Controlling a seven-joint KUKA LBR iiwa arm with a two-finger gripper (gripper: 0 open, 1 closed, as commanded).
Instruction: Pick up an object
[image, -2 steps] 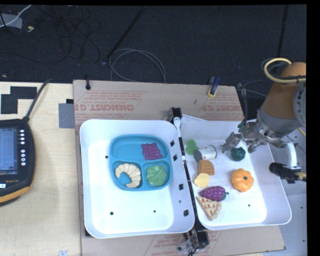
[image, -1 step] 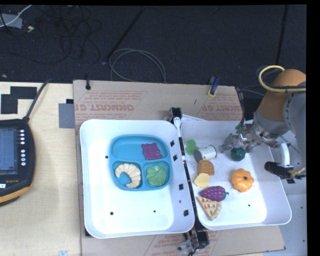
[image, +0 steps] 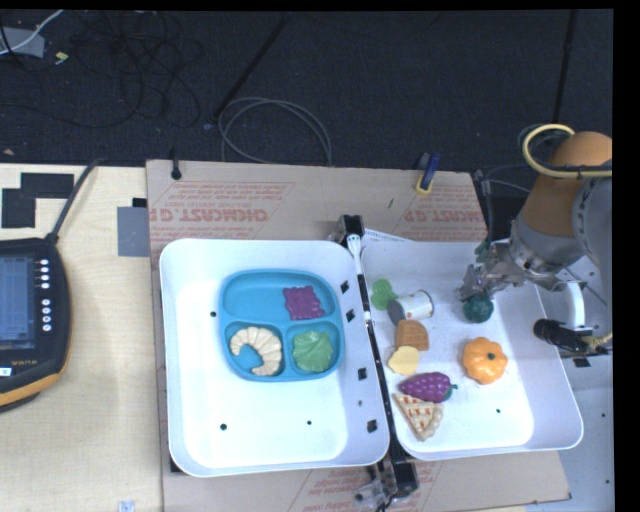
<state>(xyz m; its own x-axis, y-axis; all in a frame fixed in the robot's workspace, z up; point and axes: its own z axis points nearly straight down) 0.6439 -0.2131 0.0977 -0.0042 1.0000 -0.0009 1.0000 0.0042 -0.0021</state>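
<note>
a teach pendant (image: 28, 315) sits at the far left on the bench. loose cables (image: 275, 125) coil beyond the cardboard sheet (image: 300, 200), a blue clamp (image: 428, 172) on its far edge.

Grey arm (image: 590, 215), orange band (yellow cable loop above), dark metal tool (image: 482, 285).

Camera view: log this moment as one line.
gripper over right bin | at dark green ball | grasp unconfirmed | orange pumpkin, grapes untouched | blue tray in left bin
</note>
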